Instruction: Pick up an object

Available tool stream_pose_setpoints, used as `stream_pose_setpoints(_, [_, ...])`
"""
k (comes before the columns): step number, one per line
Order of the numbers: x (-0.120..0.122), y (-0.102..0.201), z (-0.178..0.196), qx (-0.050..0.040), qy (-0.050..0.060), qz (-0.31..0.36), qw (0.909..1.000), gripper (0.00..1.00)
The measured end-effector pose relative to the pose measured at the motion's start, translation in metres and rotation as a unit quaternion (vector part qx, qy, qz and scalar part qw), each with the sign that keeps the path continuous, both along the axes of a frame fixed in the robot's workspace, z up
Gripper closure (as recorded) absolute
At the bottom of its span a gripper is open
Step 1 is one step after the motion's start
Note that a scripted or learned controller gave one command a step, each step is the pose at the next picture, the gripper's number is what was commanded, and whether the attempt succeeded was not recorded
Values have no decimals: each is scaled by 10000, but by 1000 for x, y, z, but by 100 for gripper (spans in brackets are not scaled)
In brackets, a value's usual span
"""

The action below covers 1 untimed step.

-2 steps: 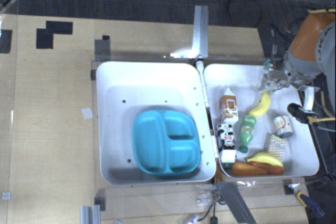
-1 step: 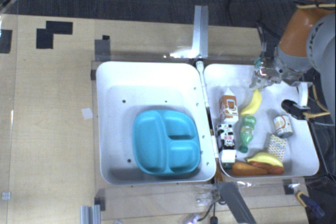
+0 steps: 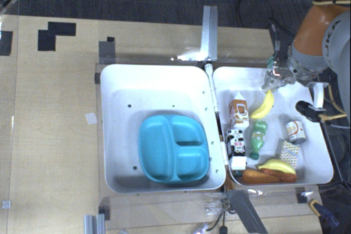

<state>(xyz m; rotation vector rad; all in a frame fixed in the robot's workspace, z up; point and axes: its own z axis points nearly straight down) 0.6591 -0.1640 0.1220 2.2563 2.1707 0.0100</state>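
Banana (image 3: 264, 105) lay just below the gripper (image 3: 276, 75), upper right; jaws' state unclear; a glancing descent might nudge it aside.

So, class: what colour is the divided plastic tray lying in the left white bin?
Light blue; the divided plastic tray shows best in the overhead camera view.

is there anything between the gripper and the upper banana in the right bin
Nothing visible. The gripper sits at the back of the right bin, just above the upper banana. The juice carton lies beside the banana on its left, not between them.
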Motion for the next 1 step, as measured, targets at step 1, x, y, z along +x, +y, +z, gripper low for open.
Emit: stream_pose_setpoints(1, [11, 60, 85, 2, 25, 1157, 9933, 100])
